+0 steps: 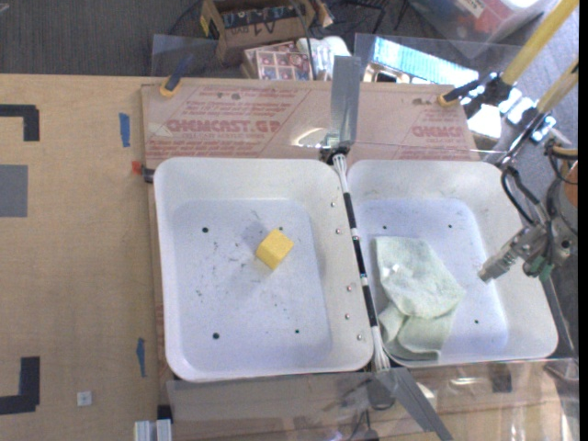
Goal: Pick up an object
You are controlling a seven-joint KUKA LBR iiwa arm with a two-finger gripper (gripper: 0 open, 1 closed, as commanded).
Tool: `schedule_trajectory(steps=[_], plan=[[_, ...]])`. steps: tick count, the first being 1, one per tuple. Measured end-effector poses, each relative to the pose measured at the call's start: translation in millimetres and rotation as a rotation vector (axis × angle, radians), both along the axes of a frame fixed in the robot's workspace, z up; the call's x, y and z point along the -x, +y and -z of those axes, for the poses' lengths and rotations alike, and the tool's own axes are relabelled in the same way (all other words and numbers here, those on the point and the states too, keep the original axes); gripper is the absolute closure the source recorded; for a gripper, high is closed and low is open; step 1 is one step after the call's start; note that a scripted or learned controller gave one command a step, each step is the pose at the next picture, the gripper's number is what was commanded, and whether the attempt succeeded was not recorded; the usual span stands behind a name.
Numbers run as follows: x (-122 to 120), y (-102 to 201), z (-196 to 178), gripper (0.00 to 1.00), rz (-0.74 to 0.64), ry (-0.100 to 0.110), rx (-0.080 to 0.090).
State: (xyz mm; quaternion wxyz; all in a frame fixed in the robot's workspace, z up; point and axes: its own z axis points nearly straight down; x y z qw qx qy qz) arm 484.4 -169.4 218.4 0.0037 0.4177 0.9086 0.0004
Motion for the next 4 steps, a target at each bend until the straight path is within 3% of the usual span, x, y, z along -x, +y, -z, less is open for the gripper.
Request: schedule_trajectory(steps=[1,2,3,4], plan=[[4.8,74.2,101.7,1.00,0.161,0.006,-0.003],[-27.9,130.5,-11.8,1.00,-0.009,0.003,-0.002],[-17.4,211.6,20.7,1.00,0.204,0.007,-0.003],[6.0,280.7,107.5,1.00,0.266,0.007,-0.003]])
